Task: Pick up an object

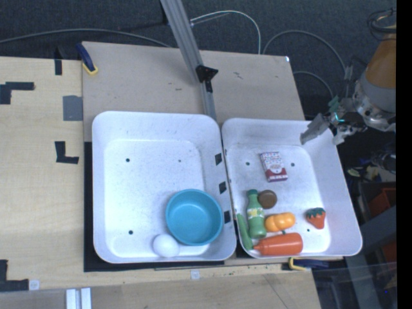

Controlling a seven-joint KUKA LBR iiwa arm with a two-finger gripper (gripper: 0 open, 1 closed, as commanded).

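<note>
Step in hand: the approach, by my judgement; nothing is lifted yet, and the end effector (317,130) hangs at the right bin's (341,172) 1 o'clock corner, over its rim.
End effector state: cannot tell whether it is apart or together; it reads as a grey blur at this size.
Nearest candidate: the small red-and-white carton (273,166), lying flat in the upper half of the right bin, at about 7 o'clock from the end effector and apart from the other things.
Carton axis: long axis runs near 12 to 6 o'clock, tilted slightly; its red end points to 6.
Other candidates: green bottle (255,216), brown ball (267,199), orange fruit (280,222), strawberry (315,217) and carrot (280,244), clustered at the bin's 6 o'clock edge.
Left bin (116,172): blue bowl (193,216) and white ball (165,244) at its 5 o'clock corner.
Next move: likely travel inward over one thing, then descend squarely across its short side.
</note>
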